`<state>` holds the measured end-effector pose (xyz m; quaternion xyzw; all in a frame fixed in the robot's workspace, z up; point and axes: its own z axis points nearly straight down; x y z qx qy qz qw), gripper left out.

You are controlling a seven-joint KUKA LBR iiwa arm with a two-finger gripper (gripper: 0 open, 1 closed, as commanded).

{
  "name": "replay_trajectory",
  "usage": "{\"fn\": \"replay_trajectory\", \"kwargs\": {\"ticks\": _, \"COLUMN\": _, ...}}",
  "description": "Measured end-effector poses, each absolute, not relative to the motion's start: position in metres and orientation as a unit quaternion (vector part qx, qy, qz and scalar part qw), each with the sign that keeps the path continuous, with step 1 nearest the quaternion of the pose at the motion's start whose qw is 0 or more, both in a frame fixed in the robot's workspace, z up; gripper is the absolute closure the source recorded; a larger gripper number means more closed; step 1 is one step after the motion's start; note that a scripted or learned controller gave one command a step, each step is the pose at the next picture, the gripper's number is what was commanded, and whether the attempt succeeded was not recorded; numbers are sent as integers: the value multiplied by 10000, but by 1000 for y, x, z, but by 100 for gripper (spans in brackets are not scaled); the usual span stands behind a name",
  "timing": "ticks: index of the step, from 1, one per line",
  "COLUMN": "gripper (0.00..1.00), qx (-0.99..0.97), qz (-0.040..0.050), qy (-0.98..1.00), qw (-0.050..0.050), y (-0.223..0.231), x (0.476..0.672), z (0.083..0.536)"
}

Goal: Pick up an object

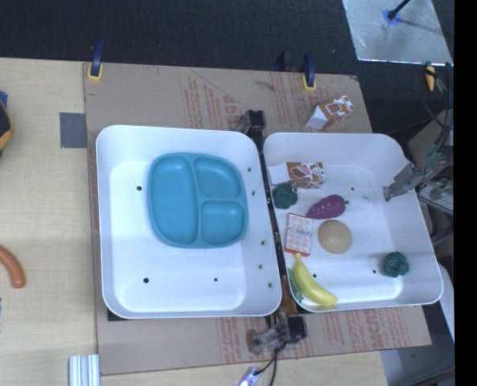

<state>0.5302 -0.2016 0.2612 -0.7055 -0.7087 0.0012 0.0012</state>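
At the right edge of the right bin [415, 215], a gripper [400, 185] reaches in over the rim, grey and partly cut off by the edge of the view. Whether it is wide or narrow cannot be told at this angle, and nothing is seen held in it.

To the gripper's left, well inside the same bin, lie several small toy foods. Nearest are a purple eggplant [326, 207] and, just below it, a round tan bun [335, 236]. Further left sits a small printed carton [305, 173] near the bin's upper left corner, with a dark green vegetable [284, 195] just under it. A flat red and white packet [298, 233] lies beside the bun, on the side away from the gripper. Below that packet, a yellow banana [311, 286] rests against the bin's lower left corner. Below the gripper, near the bin's lower right corner, is a second dark green piece [395, 264], apart from the others.

Far to the gripper's left, the left bin [117, 215] holds a blue divided plate [198, 199] lying flat.

Outside the bins, a small carton [330, 112] lies on the brown cardboard [182, 99] above the right bin, up and left of the gripper. At the far left, a sausage [6, 264] lies on the wooden bench [29, 175].
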Motion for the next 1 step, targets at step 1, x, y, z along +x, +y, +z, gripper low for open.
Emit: {"fn": "replay_trajectory", "kwargs": {"ticks": 1, "gripper": 0, "qx": -7045, "qz": 11, "qy": -7097, "qw": -1, "y": -111, "x": 537, "z": 109}}
